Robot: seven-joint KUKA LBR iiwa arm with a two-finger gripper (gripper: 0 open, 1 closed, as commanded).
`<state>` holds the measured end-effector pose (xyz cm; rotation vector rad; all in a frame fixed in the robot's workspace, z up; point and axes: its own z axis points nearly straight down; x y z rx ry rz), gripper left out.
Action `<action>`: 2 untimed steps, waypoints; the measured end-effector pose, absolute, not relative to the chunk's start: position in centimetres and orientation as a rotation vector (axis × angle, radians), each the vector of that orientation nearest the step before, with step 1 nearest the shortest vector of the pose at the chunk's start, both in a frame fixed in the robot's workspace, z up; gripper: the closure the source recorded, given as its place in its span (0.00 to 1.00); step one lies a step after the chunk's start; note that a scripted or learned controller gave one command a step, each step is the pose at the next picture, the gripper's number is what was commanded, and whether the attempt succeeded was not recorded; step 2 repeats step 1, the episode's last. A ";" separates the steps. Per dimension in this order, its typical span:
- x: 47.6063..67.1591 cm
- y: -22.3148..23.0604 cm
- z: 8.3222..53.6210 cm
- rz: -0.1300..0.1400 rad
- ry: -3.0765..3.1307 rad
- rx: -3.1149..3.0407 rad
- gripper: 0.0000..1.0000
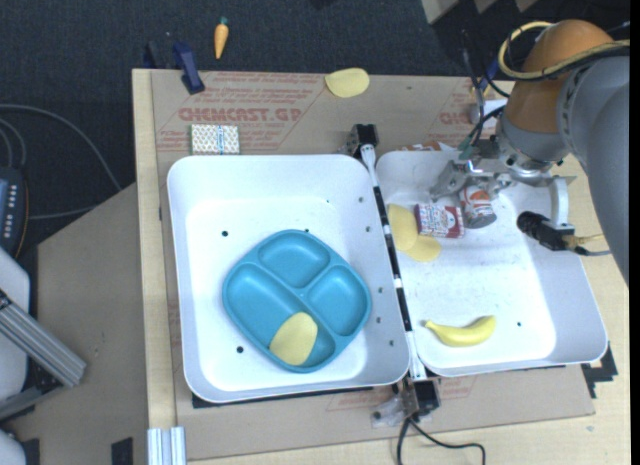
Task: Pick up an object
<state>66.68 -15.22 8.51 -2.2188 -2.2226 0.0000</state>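
One gripper (470, 185) over the red-white packet (440, 220) in right bin (560, 323); claw state unclear; descend centered, clamp across short side.

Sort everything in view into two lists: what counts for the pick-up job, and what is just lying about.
For the job: gripper; red-and-white packet; round red-and-white can; yellow banana; pale yellow chip-shaped piece.

Lying about: blue divided plate; small orange carrot; yellow disc; blue clip.
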 end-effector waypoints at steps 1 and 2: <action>66.7 -15.2 9.6 0.001 -2.226 -2.219 1.00; 66.7 -15.2 9.6 0.001 -2.226 -2.219 1.00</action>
